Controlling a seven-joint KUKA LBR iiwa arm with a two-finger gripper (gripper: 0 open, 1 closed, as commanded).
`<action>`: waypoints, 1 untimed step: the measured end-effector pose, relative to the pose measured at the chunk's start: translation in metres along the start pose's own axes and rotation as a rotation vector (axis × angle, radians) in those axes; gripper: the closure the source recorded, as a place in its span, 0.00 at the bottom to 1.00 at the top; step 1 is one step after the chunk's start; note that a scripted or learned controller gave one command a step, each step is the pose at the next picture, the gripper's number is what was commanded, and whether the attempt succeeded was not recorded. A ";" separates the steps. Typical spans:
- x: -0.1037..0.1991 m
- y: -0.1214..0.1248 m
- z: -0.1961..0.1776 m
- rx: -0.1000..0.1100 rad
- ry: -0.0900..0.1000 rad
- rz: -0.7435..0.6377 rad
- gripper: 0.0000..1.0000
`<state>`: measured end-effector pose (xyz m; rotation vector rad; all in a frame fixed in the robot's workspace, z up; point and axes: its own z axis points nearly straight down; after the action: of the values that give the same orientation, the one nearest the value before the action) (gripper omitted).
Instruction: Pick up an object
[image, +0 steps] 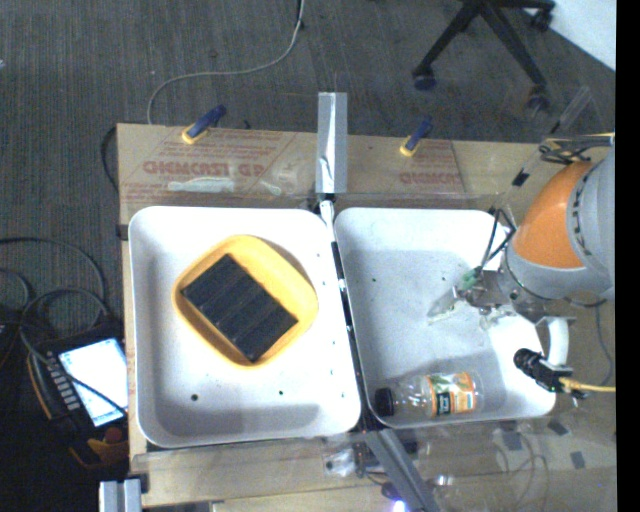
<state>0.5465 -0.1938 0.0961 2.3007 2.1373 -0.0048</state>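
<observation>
Near edge of the right bin (400, 240): a clear plastic bottle (430, 394), dark cap to the left, orange label, lying on its side against the near wall. It is the only loose object there. Further back, near the bin's right side, the gripper (462, 296) hangs low over bare white floor, well apart from the bottle; whether the jaws are apart or together cannot be told. Left bin (150, 300): a yellow tray (290, 270) with a dark ribbed slab (240, 306). Judgement: the arm should come nearer, centre over the label, and close across the bottle's width, minding the wall.
</observation>
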 end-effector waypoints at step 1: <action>0.000 0.000 -0.009 0.003 -0.002 -0.002 1.00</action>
<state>0.5463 -0.1933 0.1048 2.2991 2.1396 -0.0104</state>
